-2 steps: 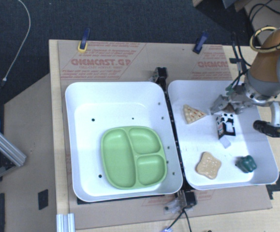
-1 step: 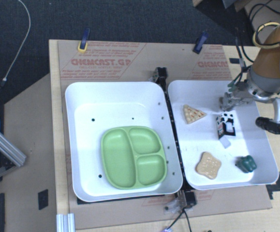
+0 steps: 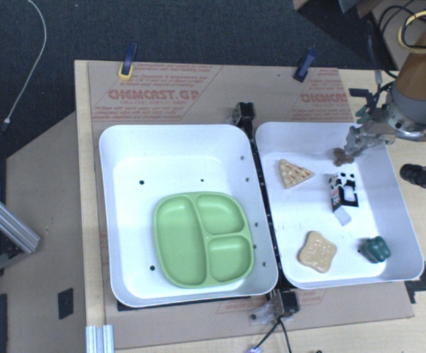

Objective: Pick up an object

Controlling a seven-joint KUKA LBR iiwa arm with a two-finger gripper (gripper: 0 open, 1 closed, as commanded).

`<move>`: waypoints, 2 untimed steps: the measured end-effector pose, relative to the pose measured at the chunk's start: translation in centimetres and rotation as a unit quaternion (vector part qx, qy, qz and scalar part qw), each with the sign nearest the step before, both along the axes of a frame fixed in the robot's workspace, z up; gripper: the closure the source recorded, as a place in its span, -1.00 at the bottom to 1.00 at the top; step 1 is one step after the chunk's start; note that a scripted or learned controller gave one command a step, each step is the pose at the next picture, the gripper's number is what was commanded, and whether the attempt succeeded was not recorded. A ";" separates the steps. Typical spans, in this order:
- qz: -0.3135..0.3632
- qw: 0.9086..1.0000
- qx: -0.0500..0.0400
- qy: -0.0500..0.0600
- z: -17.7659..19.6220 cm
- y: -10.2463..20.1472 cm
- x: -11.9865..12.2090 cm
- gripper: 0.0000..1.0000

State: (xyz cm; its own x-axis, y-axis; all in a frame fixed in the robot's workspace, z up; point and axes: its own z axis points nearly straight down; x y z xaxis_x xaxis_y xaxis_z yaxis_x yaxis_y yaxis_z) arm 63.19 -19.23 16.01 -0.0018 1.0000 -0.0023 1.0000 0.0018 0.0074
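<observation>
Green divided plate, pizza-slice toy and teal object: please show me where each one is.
Green divided plate point(image 3: 170, 247): camera view, on its large left compartment.
Pizza-slice toy point(image 3: 294, 173): camera view, on its middle.
Teal object point(image 3: 375, 249): camera view, on its top.

Four small objects lie in the right bin point(image 3: 389, 271): a tan triangular wedge point(image 3: 294, 173), a black-and-white block point(image 3: 343, 190), a tan cracker-like piece point(image 3: 317, 251). A teal lump point(image 3: 375, 249) sits nearest the bin's right edge.

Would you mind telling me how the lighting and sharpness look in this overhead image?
In the camera view, light is even and soft; the white bins look bright with slight washout, the green divided plate casts only a faint shadow, and the gripper and small items near it look slightly soft.
</observation>
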 end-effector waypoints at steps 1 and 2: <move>0.000 1.000 0.000 0.000 5.6 -0.6 1.0 1.00; 0.000 1.000 -0.001 -0.001 11.1 -0.6 1.2 1.00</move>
State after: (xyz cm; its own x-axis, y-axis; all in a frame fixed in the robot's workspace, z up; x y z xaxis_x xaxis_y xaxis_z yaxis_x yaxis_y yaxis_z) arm 64.39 -19.83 27.07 -0.0013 1.0000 -0.0034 1.0000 0.0013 0.0086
